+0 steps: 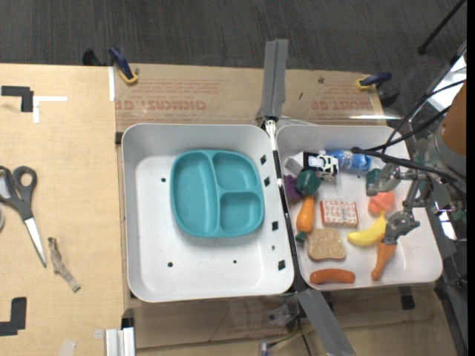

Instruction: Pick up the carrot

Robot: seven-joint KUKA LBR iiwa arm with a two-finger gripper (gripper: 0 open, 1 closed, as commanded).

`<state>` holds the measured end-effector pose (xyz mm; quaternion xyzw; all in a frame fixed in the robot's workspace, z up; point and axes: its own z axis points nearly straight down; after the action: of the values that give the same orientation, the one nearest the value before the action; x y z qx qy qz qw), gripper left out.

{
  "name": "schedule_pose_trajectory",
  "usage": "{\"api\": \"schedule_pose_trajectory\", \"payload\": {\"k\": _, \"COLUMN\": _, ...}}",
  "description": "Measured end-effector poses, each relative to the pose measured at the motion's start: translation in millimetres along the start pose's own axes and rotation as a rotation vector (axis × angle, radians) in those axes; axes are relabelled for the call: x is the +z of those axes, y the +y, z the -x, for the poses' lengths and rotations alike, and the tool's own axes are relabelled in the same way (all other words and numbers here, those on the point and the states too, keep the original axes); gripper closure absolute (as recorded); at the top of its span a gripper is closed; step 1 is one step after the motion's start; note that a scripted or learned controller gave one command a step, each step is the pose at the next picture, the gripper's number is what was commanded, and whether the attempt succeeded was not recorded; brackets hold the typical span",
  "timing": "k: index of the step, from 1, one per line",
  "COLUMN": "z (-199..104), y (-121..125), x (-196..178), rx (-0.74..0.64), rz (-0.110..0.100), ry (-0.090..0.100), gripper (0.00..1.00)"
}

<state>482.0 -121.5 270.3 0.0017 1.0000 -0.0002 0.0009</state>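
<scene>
Two orange carrot-like toys lie in the right bin (424, 271). One carrot (305, 214) with a green end is at the bin's left side, beside a cracker box (338, 213). The other carrot (381, 259) tapers toward the front edge, just below a banana (369, 233). My gripper (387, 202) hangs over the right half of this bin with its fingers spread. One fingertip (374, 179) is near the back and the other (400, 225) is just above the second carrot's thick end. A pink toy (382, 201) lies under the gap. Nothing is held.
The right bin also holds a purple eggplant (306, 182), a blue bottle (349, 160), a bread slice (326, 245) and a sausage (332, 277). A teal divided plate (217, 193) sits in the left bin (141, 221). Scissors (22, 206) lie on the bench.
</scene>
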Motion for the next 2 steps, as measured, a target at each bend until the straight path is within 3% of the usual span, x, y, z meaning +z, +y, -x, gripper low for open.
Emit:
{"api": "schedule_pose_trajectory", "payload": {"k": 1, "z": 36, "y": 25, "x": 142, "rx": 0.016, "rz": 0.000, "ry": 0.002, "gripper": 0.00}}
{"api": "schedule_pose_trajectory", "payload": {"k": 2, "z": 63, "y": 24, "x": 171, "rx": 0.354, "rz": 0.001, "ry": -0.013, "gripper": 0.00}}
